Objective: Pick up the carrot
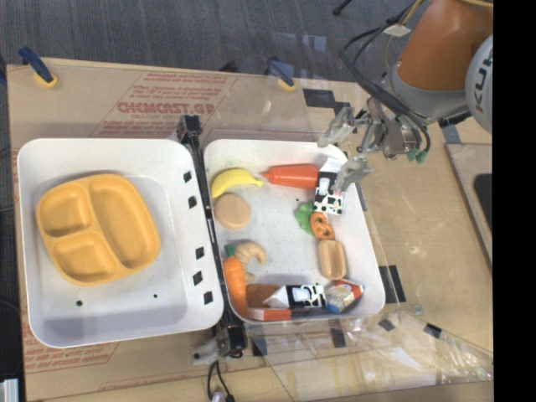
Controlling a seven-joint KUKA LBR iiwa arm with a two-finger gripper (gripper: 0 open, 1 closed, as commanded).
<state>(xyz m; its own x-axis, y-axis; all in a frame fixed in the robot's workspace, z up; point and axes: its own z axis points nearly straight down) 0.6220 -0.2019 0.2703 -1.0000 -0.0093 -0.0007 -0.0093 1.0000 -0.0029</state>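
The carrot (pixel 235 287) is orange and lies along the left wall of the right bin (pixel 368 249), near its front corner, with its top end pointing to the back. A croissant (pixel 247 251) rests just behind that top end. My gripper (pixel 346 147) hangs over the bin's back right corner, far from the carrot. It is open and there is nothing between its fingers (pixel 337 127).
The right bin also holds a banana (pixel 232 179), a red-orange bottle (pixel 291 175), a round bun (pixel 233 212), a cow-patterned carton (pixel 329 201), a pretzel (pixel 322 224), a hot dog (pixel 332 260) and boxes (pixel 289 298) along the front. The left bin holds a yellow divided plate (pixel 96 226).
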